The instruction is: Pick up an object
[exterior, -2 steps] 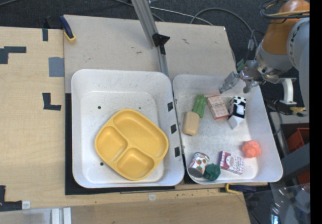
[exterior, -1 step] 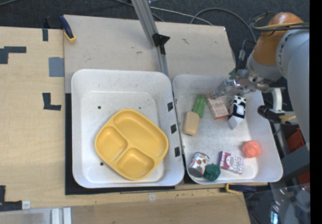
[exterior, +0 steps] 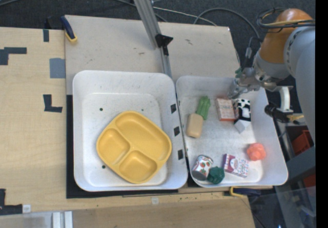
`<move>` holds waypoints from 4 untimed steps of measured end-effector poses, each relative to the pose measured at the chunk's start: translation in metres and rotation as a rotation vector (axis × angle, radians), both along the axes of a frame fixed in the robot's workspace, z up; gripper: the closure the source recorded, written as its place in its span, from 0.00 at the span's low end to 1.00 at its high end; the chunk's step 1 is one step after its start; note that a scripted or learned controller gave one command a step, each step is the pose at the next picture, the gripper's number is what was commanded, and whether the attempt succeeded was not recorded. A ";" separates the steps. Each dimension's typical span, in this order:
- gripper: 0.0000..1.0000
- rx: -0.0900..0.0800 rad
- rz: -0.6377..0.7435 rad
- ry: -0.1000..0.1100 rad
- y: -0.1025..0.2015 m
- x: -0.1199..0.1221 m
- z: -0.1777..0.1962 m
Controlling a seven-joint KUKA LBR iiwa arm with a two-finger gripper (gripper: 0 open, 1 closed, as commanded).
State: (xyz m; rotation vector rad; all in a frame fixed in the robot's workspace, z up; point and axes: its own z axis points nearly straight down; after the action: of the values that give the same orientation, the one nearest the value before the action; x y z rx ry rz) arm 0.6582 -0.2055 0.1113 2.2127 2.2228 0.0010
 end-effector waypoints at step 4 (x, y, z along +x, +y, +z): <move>1.00 0.004 0.002 0.004 0.055 0.018 0.147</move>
State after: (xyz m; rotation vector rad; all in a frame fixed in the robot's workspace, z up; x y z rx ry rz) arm 0.6762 -0.1500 0.2578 2.2146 2.2291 0.0009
